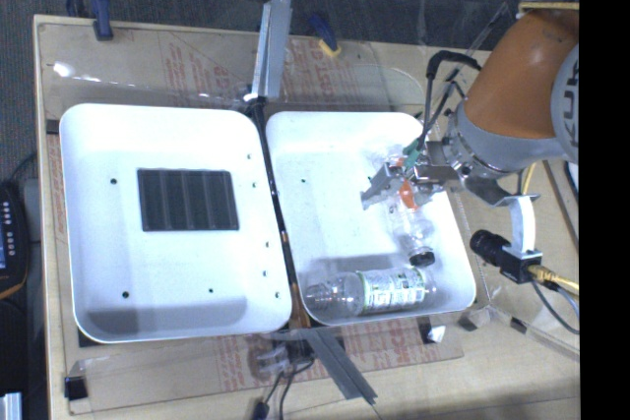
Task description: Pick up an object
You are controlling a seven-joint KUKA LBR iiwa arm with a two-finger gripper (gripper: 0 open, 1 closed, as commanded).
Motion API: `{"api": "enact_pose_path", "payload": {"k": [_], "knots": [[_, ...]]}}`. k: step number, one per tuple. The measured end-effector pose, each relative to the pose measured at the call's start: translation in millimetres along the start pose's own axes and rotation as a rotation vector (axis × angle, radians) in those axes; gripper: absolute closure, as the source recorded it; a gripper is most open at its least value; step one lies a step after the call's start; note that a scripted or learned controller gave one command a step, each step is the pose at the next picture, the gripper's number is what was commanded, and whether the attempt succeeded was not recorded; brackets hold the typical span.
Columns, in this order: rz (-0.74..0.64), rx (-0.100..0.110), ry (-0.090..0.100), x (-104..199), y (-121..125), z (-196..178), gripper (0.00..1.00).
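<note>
gripper (386,180) fingers spread over right bin (325,138), clear bottle (369,291) along its near edge

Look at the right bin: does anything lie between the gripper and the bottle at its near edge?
Yes. A small clear bottle with a dark cap lies just below the gripper, between it and the larger labelled bottle along the right bin's near wall.

Single fixed camera view, mounted above bench (59,54), looking down at slant. Takes in left bin (89,138) and right bin (315,138) side by side, both whole, at moderate range. Dark floor along top edge. Arm (522,84) entering from right side of frame.
</note>
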State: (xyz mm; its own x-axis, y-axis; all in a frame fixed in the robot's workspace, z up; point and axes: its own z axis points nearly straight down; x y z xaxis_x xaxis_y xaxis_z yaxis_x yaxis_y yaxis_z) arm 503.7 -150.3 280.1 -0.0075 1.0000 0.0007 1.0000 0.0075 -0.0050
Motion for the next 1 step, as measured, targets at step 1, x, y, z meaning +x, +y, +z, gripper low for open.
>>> {"api": "enact_pose_path", "payload": {"k": [1], "knots": [[0.002,-0.001,-0.002,-41.1,39.9,22.8,0.00]]}}
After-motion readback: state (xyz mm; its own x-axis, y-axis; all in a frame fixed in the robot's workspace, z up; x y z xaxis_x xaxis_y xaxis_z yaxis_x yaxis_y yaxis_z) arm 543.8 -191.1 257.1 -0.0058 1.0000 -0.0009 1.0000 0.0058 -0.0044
